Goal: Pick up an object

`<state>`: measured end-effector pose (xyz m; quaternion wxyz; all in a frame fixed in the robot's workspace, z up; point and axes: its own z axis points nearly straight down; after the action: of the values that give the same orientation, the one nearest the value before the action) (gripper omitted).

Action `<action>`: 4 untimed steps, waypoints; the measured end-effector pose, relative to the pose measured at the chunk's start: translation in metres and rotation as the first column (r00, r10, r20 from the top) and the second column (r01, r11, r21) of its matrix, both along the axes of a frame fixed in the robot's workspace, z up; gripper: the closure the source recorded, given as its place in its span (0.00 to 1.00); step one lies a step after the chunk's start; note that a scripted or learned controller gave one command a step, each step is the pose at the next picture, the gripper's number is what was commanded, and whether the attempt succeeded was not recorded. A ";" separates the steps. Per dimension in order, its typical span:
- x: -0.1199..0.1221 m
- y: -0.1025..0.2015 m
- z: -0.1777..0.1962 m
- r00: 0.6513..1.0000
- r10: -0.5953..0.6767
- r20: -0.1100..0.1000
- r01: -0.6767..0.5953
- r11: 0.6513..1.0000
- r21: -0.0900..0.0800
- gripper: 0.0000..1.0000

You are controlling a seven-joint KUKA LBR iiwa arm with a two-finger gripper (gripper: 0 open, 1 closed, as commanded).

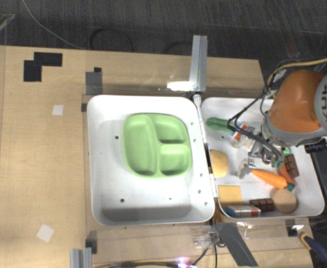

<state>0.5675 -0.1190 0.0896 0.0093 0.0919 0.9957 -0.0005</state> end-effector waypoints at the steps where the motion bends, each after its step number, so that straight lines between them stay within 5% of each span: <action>1: -0.047 -0.011 0.001 0.993 -0.115 0.004 0.115 0.993 0.003 0.00; 2: -0.042 -0.011 0.012 0.994 -0.108 0.017 0.108 0.994 0.001 1.00; 3: -0.035 -0.016 0.096 0.973 0.233 -0.010 -0.233 0.973 0.000 1.00; 4: -0.036 -0.015 0.094 0.972 0.233 -0.012 -0.233 0.973 0.001 0.00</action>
<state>0.5320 -0.1343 0.1840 0.0034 -0.0255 0.9997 0.0000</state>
